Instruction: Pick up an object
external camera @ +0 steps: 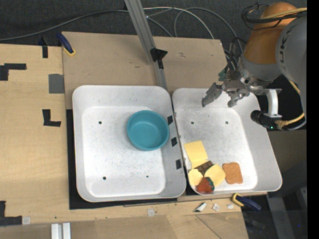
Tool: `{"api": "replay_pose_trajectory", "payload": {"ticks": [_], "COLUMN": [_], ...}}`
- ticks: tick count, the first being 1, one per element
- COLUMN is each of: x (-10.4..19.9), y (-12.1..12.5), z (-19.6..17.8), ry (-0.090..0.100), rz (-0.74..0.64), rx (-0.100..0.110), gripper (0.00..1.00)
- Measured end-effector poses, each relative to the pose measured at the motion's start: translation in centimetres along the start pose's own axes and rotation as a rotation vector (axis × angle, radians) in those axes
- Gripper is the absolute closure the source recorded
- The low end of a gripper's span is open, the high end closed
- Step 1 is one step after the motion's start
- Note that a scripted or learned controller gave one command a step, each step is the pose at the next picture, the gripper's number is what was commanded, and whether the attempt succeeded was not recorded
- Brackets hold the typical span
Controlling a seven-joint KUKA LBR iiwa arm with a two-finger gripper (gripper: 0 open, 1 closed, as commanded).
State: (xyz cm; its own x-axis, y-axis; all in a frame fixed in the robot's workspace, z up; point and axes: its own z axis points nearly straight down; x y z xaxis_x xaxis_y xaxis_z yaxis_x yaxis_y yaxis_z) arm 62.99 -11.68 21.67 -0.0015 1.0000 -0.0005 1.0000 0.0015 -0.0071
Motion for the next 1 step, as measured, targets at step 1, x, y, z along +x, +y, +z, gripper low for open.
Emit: {"api": "replay_pose_trajectory", "payload": {"ticks": [1], "x": [0.26], "y": [0.6], "z": [6.19], "ry": [0.001], "rz": [-0.001], "rx": [0.001], "gripper": [0.0]}}
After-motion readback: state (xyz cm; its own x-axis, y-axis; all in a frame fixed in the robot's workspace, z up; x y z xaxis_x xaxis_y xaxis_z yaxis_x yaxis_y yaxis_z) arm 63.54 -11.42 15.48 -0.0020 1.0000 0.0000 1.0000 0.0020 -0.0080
